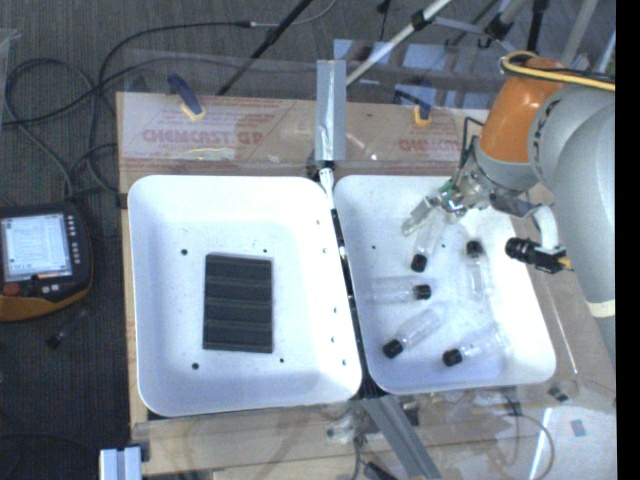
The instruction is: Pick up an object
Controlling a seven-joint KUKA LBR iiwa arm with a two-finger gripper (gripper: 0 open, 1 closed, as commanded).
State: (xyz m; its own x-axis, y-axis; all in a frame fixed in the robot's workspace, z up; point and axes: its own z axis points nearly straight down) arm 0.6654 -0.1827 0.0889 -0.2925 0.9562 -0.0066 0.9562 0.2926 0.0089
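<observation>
Claw: over the right bin, far side; how far open and whether it holds anything, cannot tell.
Bottles: five clear, black-capped, nearest one just below the claw.
Risk: smooth round bottle may roll or slip out.

Both white bins look like smooth, slightly glossy plastic, lightly speckled with dark flecks. The ribbed black block in the left bin is matt. The small bottles are clear, shiny plastic with black caps. The bench top appears as pale wood under a glossy film.
</observation>
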